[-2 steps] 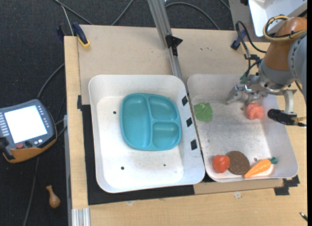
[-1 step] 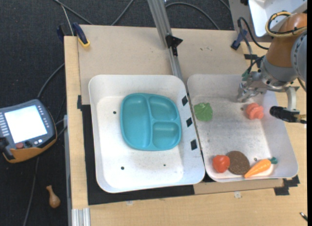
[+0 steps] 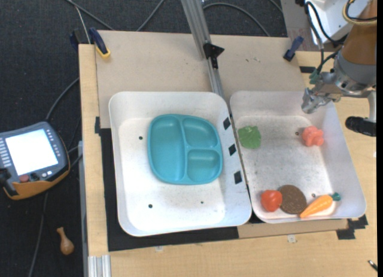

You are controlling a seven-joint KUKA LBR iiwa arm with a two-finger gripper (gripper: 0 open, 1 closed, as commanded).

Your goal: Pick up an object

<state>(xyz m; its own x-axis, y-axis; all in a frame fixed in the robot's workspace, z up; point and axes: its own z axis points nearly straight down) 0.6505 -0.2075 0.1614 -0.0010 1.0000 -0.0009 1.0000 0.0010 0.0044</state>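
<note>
Gripper (image 3: 312, 99) above right bin's (image 3: 263, 150) far rim; pink toy (image 3: 312, 136) just nearward, below it. Grip state: can't tell.

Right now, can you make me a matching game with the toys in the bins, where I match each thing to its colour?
Things:
1. divided plate
2. carrot
3. tomato
4. pepper

Colours:
A. green
B. red
C. teal blue
D. orange

Pairs: 1-C, 2-D, 3-B, 4-A
</note>
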